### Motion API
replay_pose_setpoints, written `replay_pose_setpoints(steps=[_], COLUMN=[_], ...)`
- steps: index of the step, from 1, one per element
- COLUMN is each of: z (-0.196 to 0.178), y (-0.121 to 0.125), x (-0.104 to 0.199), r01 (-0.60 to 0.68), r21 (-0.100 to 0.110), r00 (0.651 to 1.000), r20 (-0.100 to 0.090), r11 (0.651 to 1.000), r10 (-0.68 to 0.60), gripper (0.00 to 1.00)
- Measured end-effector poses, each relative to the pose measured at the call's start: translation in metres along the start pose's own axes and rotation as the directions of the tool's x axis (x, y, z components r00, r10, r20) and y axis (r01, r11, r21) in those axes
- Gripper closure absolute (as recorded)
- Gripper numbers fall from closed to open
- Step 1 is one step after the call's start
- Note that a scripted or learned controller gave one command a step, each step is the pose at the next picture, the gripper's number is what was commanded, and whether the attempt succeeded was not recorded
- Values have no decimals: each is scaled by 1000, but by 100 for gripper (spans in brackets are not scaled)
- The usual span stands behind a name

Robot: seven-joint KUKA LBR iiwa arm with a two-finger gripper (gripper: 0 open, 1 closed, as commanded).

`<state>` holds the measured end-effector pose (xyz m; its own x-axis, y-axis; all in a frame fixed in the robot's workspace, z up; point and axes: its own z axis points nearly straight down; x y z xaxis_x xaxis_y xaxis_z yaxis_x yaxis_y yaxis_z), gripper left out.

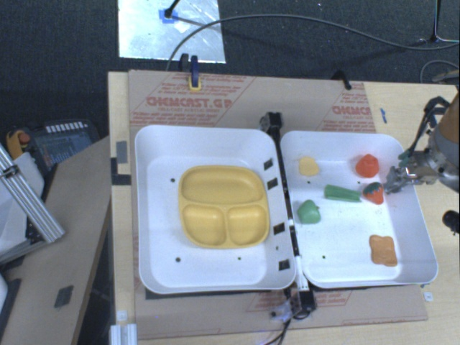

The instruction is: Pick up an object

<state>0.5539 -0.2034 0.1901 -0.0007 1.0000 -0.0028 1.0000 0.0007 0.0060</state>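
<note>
- The gripper (394,180) hangs low over the right edge of the right bin (338,275); whether it is open or closed cannot be told from here.
- Just beside its tip lies a small red-and-green piece (374,192), close enough that contact cannot be ruled in or out.
- A long green piece (341,192) lies touching that one on its left; a rounded orange-red piece (367,165) sits just above it.
- Farther off in the same bin: a pale yellow lump (308,166), a green rounded piece (308,211), and a flat orange, bumpy-edged piece (383,250) near the front corner.
- All look like smooth moulded plastic.
- The left bin (154,257) holds a yellow three-compartment tray (221,205) with rounded corners.
- The arm (444,146) enters from the right, wrist angled down and leftward.
- Both bins rest on printed cardboard (215,99) over the worktop (117,92).
</note>
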Motion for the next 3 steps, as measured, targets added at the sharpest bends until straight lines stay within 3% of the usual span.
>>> replay_pose_setpoints(steps=[1, 3], z=[-61, -53], y=[9, 6], x=[1, 111], r01=[4, 9], r21=[-1, 5], r00=[1000, 1000], r20=[0, -4], r11=[1000, 1000], r10=[-4, -9], gripper=[100, 100])
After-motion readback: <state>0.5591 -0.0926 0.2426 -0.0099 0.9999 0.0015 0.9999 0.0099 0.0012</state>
